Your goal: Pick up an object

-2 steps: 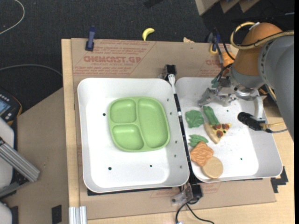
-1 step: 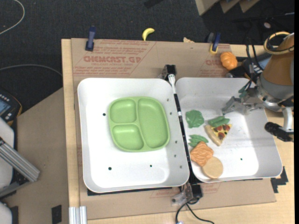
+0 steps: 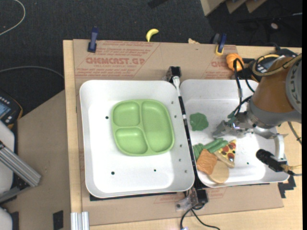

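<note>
Left bin has just the green divided plate. Right bin: green leaf, toast, pizza slice, all lying loose. Gripper low just above them; can't tell if open/closed. Nothing lifted, pick not yet done imo.

Both bins — the left bin and the right bin — look like smooth white plastic with a soft sheen. The green divided plate is glossy plastic. The counter is matt brown cardboard-like board with printed lettering. The arm wears a smooth orange band — faintly glossy.
</note>
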Available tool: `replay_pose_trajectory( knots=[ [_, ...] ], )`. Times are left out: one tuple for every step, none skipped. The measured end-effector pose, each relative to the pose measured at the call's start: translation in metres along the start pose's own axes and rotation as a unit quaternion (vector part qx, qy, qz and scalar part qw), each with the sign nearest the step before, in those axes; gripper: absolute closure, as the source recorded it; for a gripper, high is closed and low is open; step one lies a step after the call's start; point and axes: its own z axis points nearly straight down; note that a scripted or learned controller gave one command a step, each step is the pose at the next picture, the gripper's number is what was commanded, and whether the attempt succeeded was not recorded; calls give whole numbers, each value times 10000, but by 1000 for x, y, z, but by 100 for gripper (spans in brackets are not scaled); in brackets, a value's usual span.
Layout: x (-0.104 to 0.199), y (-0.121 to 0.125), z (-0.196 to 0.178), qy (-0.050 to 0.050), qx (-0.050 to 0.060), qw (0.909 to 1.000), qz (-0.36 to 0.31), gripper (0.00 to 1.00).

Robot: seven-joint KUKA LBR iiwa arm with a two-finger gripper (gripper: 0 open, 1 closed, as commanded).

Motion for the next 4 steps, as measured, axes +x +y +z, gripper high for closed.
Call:
replay_pose_trajectory(
  knots=[
    [36,-39,0,-15,-12,10000,13,0],
    [-40,-20,-1,-59,-55,10000,42,0],
    [48,-65,-2,-87,-90,9999,41,0],
    [48,-65,-11,-61,-70,9999,39,100]
  ],
)
